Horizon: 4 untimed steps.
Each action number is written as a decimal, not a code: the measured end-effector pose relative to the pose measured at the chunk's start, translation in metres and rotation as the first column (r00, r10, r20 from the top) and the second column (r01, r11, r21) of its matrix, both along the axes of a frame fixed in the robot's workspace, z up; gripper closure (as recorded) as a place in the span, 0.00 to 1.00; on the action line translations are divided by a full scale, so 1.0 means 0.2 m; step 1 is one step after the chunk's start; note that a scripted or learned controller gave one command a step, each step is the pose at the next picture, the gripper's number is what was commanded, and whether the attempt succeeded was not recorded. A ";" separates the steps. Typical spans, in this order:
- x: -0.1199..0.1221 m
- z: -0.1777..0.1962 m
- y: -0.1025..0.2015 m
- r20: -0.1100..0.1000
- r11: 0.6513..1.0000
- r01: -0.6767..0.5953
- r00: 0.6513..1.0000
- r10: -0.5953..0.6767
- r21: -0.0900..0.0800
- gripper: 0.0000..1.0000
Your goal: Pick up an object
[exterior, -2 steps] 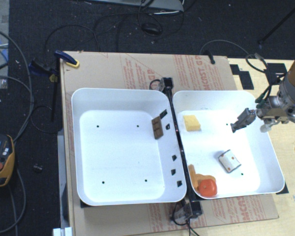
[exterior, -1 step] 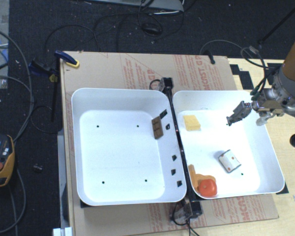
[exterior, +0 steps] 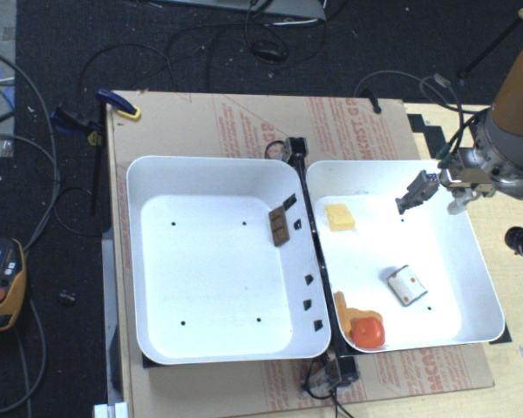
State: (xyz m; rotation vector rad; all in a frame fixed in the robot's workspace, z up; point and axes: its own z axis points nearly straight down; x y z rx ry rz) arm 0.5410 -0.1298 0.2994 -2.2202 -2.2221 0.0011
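Observation:
My gripper (exterior: 436,197) hangs over the far right part of the right bin (exterior: 471,259), open, with nothing between its fingers. A yellow block (exterior: 340,217) lies to its left near the bin's far left corner. A small white and grey object (exterior: 406,285) rests mid-bin, nearer the camera than the gripper. A red ball on an orange piece (exterior: 366,328) sits in the near left corner. In the left bin (exterior: 157,233), a brown bar (exterior: 280,225) leans against the right wall.
The two bins meet along a dark divider (exterior: 312,251). The grey arm with its orange band (exterior: 512,94) comes in from the right. Cables and a blue-yellow clamp (exterior: 118,104) lie beyond the bench's far left corner.

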 end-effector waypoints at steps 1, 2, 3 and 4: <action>-0.25 0.08 0.19 0.002 1.000 -0.002 1.000 0.002 0.001 0.00; -0.15 -0.05 0.23 -0.001 1.000 0.000 1.000 0.000 0.000 0.00; -0.01 -0.13 0.17 -0.001 1.000 0.001 1.000 -0.001 0.000 0.00; 0.12 -0.14 0.18 0.000 1.000 0.000 1.000 0.000 0.000 0.00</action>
